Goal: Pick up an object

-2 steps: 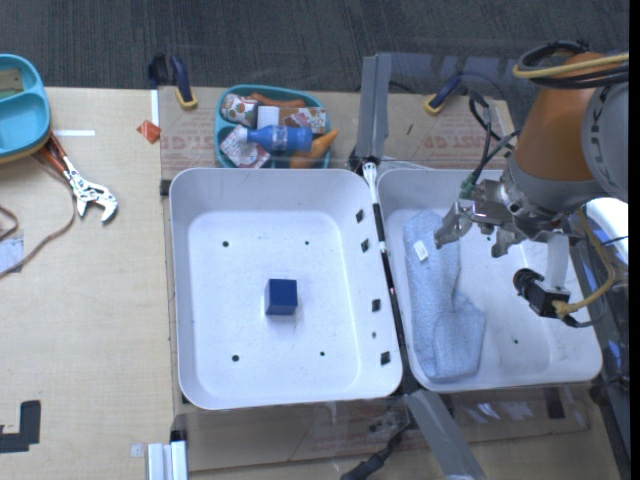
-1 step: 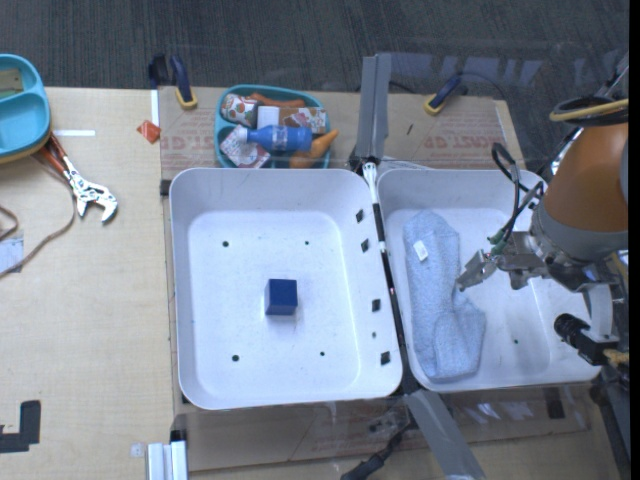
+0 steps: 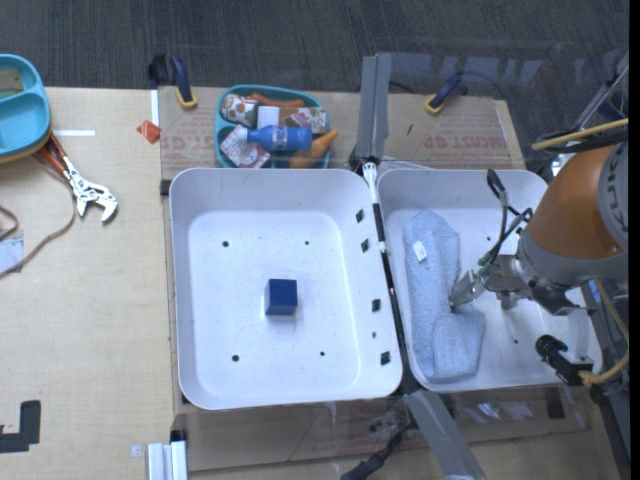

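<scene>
A small blue cube (image 3: 282,296) rests on the floor of the left bin (image 3: 200,268), a little below its middle. In the right bin (image 3: 500,368) a pale blue-grey cloth (image 3: 436,288) lies stretched from the back toward the front along the bin's left half. My gripper (image 3: 465,293) reaches in from the right and sits at the cloth's right edge, about halfway down it. The fingertips are low, at or just above the cloth, and nothing shows held between them.
The arm's grey body with its orange band (image 3: 580,213) covers the right bin's right side. Behind the left bin stands a teal tray (image 3: 272,128) with several small items. A wrench (image 3: 85,193) and a blue dish (image 3: 20,103) lie on the bench at the left.
</scene>
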You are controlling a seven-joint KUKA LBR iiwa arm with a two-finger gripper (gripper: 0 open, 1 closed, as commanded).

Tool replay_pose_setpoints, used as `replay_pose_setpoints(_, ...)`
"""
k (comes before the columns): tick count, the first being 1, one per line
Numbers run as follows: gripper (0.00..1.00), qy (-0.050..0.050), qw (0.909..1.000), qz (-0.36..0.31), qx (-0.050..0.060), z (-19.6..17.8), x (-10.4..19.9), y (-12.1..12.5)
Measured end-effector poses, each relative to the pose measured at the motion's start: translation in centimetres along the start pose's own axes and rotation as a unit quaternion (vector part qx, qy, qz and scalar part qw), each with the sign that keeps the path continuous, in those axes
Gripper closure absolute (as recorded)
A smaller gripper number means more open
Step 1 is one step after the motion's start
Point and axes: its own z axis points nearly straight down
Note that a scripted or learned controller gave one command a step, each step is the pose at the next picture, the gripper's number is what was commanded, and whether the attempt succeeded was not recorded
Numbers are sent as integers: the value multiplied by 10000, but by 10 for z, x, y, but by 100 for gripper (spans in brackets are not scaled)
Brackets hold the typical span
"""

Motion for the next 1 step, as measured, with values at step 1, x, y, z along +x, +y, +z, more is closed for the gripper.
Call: replay_pose_setpoints(1,0,-5,9979,640,-7,-1,8,67)
